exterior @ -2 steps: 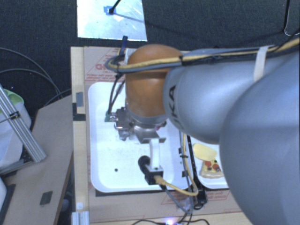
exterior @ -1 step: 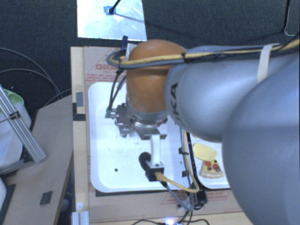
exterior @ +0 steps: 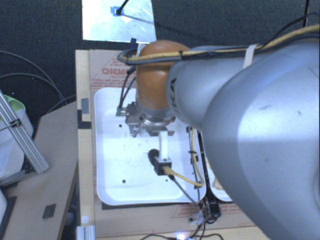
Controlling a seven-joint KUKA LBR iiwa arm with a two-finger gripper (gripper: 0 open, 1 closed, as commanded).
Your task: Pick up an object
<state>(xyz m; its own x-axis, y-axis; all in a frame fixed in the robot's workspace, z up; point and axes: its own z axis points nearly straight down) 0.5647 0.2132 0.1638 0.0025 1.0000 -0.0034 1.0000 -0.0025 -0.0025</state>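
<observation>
Object position could not be told: the object was either hidden beneath the arm or too small to make out. At the far left edge sat a pale green-and-white thing [exterior: 12, 106], and a slanted aluminium rail [exterior: 24, 136] crossed in front of it. Dark cables [exterior: 45, 84] looped over the black backdrop behind. Next came the tan counter [exterior: 52, 149], with a small dark patch [exterior: 49, 211] near its lower edge. To its right a brown cardboard sheet [exterior: 107, 71] with red print lay under the left bin [exterior: 107, 184], whose white floor showed a few tiny dark specks [exterior: 124, 180]. Above the cardboard, against the backdrop, lay a shiny silvery square [exterior: 117, 14]. Over the upper right part of the left bin the gripper [exterior: 151, 128] hung low beneath the orange band [exterior: 152, 79], close to the bin floor. Whether it was spread or pressed together could not be told from this angle. The grey arm [exterior: 250, 134] reached in across the right side and covered nearly all of the right bin [exterior: 222, 194]. Just a sliver of that bin's white rim showed, beside the left bin's lower right corner.
</observation>
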